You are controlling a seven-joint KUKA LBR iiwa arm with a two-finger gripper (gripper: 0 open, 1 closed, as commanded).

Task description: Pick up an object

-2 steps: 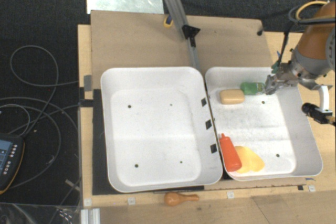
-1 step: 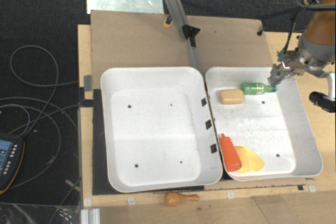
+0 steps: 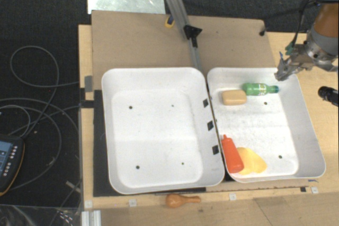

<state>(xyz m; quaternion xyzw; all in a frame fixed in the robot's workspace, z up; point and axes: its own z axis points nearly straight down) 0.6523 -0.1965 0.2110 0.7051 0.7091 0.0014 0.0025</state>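
Observation:
The right bin [image 3: 307,129] holds several objects. A green bottle [image 3: 258,89] lies on its side near the back wall. A tan block [image 3: 233,97] sits just left of it. At the front left corner lies a red-orange bottle [image 3: 231,154], touching a yellow lump [image 3: 252,161]. My gripper [image 3: 282,72] hangs over the bin's back right corner, just above and to the right of the green bottle's cap end. Nothing is visibly held in it.
The left bin [image 3: 114,114] stands beside the right one, joined by black clips along the shared rim. A slanted metal pole [image 3: 177,2] rises behind the bins. A small brown pear-shaped object [image 3: 181,199] lies on the bench in front. Cables trail at the left.

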